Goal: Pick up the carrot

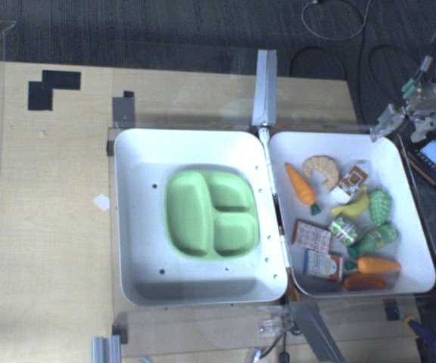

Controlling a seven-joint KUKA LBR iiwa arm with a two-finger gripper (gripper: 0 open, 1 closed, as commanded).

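Green divided tray [209, 212] sits in the left bin [131, 218], nothing on it. Across the metal divider [264, 89], the right bin [407, 195] holds a crowd of toy food.

Carrot [301, 185] lies at the near-left of that bin, just beside the wall shared with the left bin. Orange body, small green stub at its lower-right end. Long axis runs diagonal: narrow end up-left, leafy end down-right. Just beside it to the right is a tan croissant-shaped piece [323, 169]; whether the two touch I cannot tell.

Further right: yellow banana [354, 203], green knobbly item [380, 205], small printed boxes [312, 237]. A second carrot-like orange piece [377, 265] lies near the bin's lower-right corner, roughly horizontal (either might count as the target; the upper-left one has more free space about it).

Gripper [385, 121] hangs past the bin's upper-right corner, above the rim, not over the contents. Nothing is between its fingers; whether they are spread or closed is too small to judge.

Key relation: carrot lies left of and below the gripper, well apart, the croissant roughly between. Judgement: the approach must cross the bin leftward, and the fingers should close across the diagonal, not along it.
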